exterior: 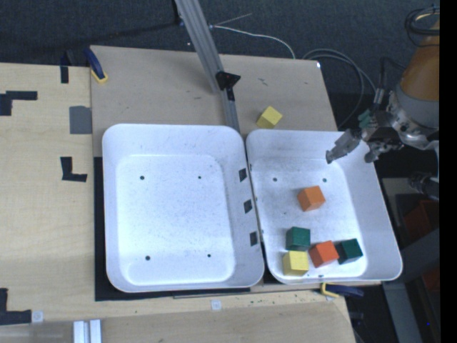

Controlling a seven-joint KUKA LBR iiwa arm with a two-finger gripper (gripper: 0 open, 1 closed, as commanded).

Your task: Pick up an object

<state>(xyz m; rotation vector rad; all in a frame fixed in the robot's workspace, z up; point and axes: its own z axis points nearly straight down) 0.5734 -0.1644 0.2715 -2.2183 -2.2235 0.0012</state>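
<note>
Pale wooden bench carries two shallow white bins; my pincer (351, 147) hangs spread and empty over the right bin's (278, 148) far rim, poised to descend. Below-left of it sits a lone orange foam cube (310, 198), easiest grab.

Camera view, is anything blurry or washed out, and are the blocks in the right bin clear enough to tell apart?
Camera view: soft overall; the gripper is smeared. The white right bin is bright, not blown out. The orange block and the cluster's colours stay distinct, with blurred edges.

Fixed overhead slant onto both bins (178, 136)
</note>
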